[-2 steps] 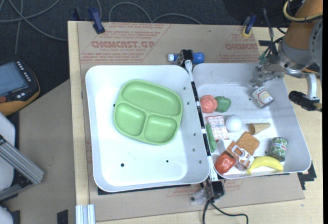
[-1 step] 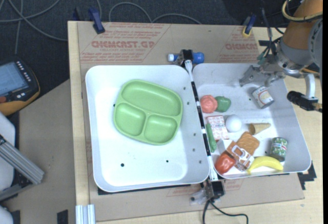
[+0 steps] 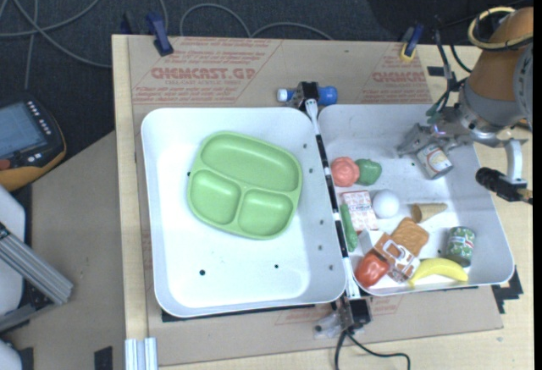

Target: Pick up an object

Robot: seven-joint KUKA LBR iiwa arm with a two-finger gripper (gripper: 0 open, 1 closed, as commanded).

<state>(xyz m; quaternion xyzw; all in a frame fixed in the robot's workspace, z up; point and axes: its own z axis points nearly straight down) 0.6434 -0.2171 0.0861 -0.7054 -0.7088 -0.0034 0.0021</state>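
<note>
My gripper (image 3: 434, 145) hangs over the far right part of the right bin (image 3: 500, 233), on the grey arm with its orange band. A small white and orange packet (image 3: 438, 162) sits right under it; whether it is gripped or lying on the bin floor I cannot tell. Nearer the camera, the bin holds a red tomato (image 3: 344, 171) beside a green piece (image 3: 369, 169), a white ball (image 3: 386, 205), a cone (image 3: 428, 211), a slice of toast (image 3: 410, 234), a green can (image 3: 460, 245), a banana (image 3: 439, 272) and a red pepper (image 3: 370, 269).
The left bin (image 3: 169, 258) holds a green divided plate (image 3: 245, 185). A printed card (image 3: 357, 208) and a green stick (image 3: 348, 229) lie along the right bin's left wall. Blue clamps (image 3: 158, 32) hold the bench board at the back.
</note>
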